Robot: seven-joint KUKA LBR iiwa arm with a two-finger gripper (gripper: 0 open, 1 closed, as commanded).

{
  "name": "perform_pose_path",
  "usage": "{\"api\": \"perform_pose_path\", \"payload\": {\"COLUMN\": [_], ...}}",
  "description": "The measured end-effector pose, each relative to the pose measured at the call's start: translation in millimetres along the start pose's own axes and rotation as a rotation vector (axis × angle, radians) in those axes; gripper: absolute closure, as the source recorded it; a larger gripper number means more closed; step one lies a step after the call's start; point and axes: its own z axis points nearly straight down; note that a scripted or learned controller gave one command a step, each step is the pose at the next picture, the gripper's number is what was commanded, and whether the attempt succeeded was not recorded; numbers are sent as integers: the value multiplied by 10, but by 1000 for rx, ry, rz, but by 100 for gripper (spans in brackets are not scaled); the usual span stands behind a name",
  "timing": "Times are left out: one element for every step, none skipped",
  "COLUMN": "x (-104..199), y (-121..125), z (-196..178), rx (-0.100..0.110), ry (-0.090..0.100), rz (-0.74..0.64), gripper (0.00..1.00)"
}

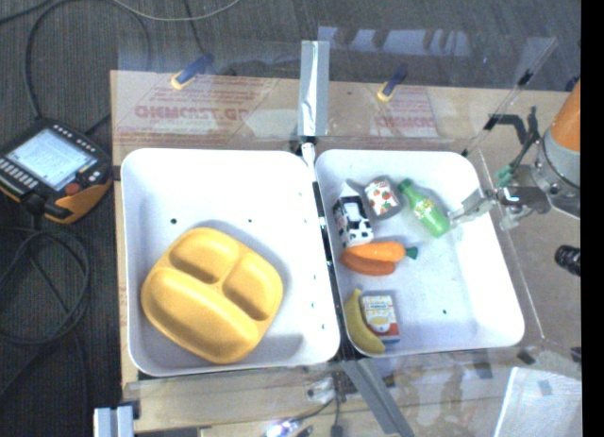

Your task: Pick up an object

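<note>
The gripper (469,207) hangs at the three o'clock rim of the right-hand shallow white bin (491,327), its pale metal tip reaching in toward the toys; whether it is spread or closed I cannot tell, and nothing shows between its ends. Just beside it, at its nine o'clock, lies a green plastic bottle with a yellow label (425,208), tilted. Further toward nine o'clock rests a small red-and-white printed carton (381,197), then a black-and-white toy figure (354,220) against the bin's inner wall. At six o'clock from those lies an orange plastic carrot with a green stub (375,255). Near the bin's six o'clock edge a yellow plastic banana (360,324) curves beside a small blue-and-red box (379,316), touching it. The left-hand shallow white bin (151,176) holds a yellow moulded divided tray (213,293), upside down or not I cannot tell, toward its six o'clock.
</note>
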Motion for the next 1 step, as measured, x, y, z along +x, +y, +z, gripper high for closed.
{"api": "perform_pose_path", "payload": {"x": [-45], "y": [538], "z": [900], "rx": [1], "ry": [-3], "rz": [43], "gripper": [0]}}
